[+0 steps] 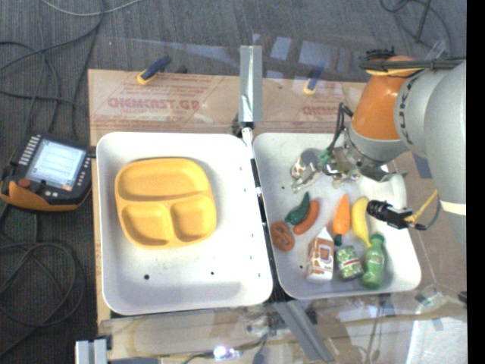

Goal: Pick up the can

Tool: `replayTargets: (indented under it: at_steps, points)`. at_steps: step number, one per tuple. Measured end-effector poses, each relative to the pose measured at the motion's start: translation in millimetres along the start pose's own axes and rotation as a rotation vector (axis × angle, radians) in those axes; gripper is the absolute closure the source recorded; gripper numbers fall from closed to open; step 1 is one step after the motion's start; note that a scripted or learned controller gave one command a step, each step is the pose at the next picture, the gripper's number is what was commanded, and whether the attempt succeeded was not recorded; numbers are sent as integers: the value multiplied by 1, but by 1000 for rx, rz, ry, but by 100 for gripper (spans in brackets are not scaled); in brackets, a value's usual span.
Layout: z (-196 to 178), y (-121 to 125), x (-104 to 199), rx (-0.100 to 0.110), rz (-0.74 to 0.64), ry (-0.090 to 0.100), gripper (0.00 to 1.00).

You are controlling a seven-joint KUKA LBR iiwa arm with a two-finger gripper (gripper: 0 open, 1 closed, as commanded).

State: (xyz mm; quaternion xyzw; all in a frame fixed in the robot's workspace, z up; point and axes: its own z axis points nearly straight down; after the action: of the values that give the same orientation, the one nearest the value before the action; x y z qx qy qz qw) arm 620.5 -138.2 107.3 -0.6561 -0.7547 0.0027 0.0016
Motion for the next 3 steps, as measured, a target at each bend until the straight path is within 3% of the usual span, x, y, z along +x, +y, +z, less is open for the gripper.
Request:
replayTargets:
  at_steps: [1, 2, 3]
  points:
    - [19, 50, -10, -12, 145, -1, 0]
    - [10, 50, -12, -11, 145, -9, 100]
    - [-123, 41, 53, -2, 116, 1, 100]
